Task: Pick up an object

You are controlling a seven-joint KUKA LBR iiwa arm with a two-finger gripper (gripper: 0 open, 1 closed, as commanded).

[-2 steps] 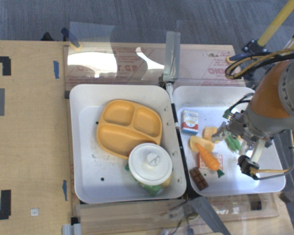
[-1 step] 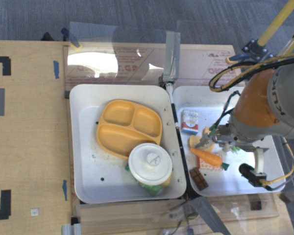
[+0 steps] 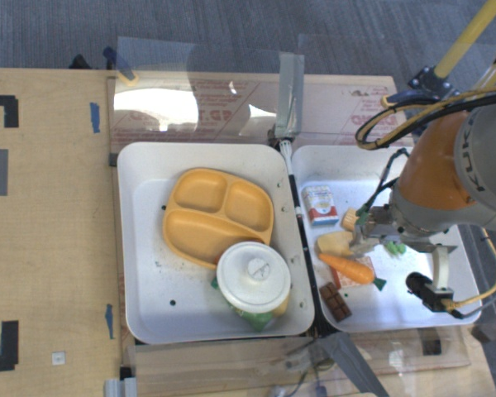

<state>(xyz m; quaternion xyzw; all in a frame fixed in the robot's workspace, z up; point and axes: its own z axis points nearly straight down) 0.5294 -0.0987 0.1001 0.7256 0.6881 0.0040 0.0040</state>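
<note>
In the right bin (image 3: 446,317) lie an orange toy carrot (image 3: 348,267) with a green tip, a pale yellow piece (image 3: 332,243) just above it, a small red and white carton (image 3: 320,204) and a brown chocolate bar (image 3: 336,302) at the near left corner. My gripper (image 3: 365,234) hangs low over the bin's left half, right beside the yellow piece and just above the carrot's thick end. Whether it touches either one is hidden by the wrist. A green bit (image 3: 396,247) peeks out beside the wrist.
The left bin (image 3: 140,246) holds an orange divided plate (image 3: 217,214) and a white lidded cup (image 3: 254,276) with something green under it. A metal divider post (image 3: 288,98) stands behind the bins. Yellow and black cables (image 3: 397,118) loop above the arm.
</note>
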